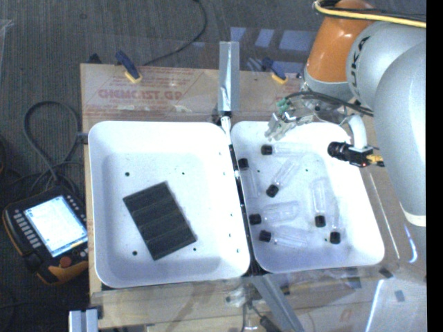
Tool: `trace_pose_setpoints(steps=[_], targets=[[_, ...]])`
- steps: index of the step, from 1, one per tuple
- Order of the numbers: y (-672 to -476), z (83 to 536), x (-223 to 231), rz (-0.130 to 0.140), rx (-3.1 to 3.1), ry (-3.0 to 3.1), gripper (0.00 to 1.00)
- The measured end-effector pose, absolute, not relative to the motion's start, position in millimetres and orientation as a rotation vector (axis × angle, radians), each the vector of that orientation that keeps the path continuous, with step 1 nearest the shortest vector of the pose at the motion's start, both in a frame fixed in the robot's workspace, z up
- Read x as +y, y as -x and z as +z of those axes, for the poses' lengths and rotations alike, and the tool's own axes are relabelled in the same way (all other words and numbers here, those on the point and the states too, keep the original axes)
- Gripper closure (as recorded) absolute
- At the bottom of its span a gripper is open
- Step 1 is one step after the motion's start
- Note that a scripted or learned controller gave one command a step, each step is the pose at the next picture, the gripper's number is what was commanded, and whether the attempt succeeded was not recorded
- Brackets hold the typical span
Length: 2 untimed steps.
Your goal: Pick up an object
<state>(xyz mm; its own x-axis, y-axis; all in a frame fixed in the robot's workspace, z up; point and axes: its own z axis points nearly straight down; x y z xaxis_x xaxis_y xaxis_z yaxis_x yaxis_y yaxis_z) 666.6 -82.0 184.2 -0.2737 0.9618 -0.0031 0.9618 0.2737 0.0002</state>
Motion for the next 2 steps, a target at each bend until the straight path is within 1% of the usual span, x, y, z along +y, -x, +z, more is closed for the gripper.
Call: trace_pose_setpoints(steps=[1, 2], targets=[[-666.8, 193.3, -82.2, -0.009, 2.504, -1.888, 1.00], [-666.8, 193.2, -81.9, -0.009, 2.505, -1.887, 0.00]])
